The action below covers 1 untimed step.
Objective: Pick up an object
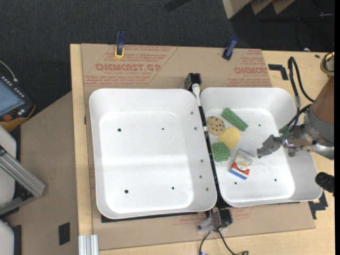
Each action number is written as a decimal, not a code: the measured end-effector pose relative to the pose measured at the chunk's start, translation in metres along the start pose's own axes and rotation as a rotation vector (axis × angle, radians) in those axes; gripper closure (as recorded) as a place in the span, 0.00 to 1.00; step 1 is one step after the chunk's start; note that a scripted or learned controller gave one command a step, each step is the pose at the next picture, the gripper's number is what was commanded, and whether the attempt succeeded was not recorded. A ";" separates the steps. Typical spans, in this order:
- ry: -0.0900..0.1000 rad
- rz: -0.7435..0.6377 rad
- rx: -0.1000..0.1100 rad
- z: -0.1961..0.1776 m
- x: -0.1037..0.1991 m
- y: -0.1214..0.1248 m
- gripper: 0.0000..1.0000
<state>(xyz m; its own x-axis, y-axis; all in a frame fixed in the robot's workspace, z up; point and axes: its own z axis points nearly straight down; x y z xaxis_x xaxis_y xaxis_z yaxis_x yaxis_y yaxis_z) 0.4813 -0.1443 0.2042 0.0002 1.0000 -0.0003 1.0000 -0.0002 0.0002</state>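
Camera view: gripper (265, 147) hung over the right bin (284, 187); jaw state could not be told. The carton (241, 163) lay nearest, toward the front edge; centre over it before descending.

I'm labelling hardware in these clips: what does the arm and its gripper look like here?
The arm enters from the right as a thick grey body, brownish and blurred at the picture's edge. Its gripper is dark grey metal, narrowing to slim jaws. Black cables loop beside the arm. No markings are legible.
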 end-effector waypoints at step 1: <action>-0.008 0.001 -0.019 -0.158 -0.040 0.005 0.00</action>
<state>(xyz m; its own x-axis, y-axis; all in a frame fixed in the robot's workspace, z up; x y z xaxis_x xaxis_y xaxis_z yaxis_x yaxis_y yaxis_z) 0.4864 -0.1843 0.3625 0.0012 1.0000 -0.0087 0.9998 -0.0010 0.0192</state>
